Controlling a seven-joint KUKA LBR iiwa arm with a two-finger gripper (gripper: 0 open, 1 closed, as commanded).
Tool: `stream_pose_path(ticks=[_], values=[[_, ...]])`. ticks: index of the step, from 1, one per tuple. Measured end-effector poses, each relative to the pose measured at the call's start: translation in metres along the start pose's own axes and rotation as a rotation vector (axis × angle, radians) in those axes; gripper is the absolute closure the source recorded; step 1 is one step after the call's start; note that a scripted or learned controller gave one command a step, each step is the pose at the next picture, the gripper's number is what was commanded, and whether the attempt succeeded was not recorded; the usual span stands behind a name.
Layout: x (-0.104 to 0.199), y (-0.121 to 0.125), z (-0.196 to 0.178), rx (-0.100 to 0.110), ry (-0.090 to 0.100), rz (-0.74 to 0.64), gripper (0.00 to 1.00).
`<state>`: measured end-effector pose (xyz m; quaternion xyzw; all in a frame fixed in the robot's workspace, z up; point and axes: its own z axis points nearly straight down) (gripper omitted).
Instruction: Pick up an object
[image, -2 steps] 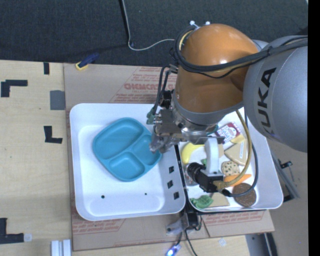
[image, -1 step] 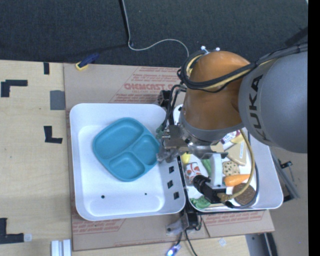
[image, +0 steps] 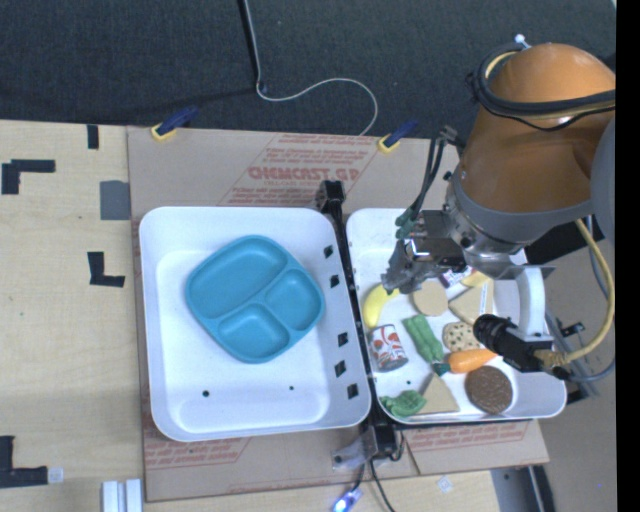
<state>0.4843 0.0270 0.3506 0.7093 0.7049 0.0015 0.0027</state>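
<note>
The right bin (image: 378, 228) holds several toy foods: a yellow banana (image: 374, 305), a red and white can (image: 388, 346), a green pickle (image: 424, 338), a beige round piece (image: 431, 300), a cookie (image: 458, 335), an orange carrot (image: 470, 361), a brown patty (image: 489, 389), a tan wedge (image: 440, 396) and a green leafy piece (image: 404, 404). My gripper (image: 408, 272) hangs low over the bin's upper middle, just above and right of the banana. The orange band and wrist cover much of the bin's right side.
The left bin (image: 170, 400) holds a blue divided plate (image: 255, 297). Black clips (image: 331, 194) sit along the wall shared by the bins. Both bins rest on cardboard (image: 300, 165). A white cable (image: 300, 90) loops on the dark surface behind.
</note>
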Motion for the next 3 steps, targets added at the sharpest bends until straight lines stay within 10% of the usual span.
stream_pose_path(ticks=[2,3], values=[[0.1,0.0,-0.118,0.0,0.004,-0.012,1.0],[0.066,0.0,-0.106,0.009,0.0,-0.005,1.0]])
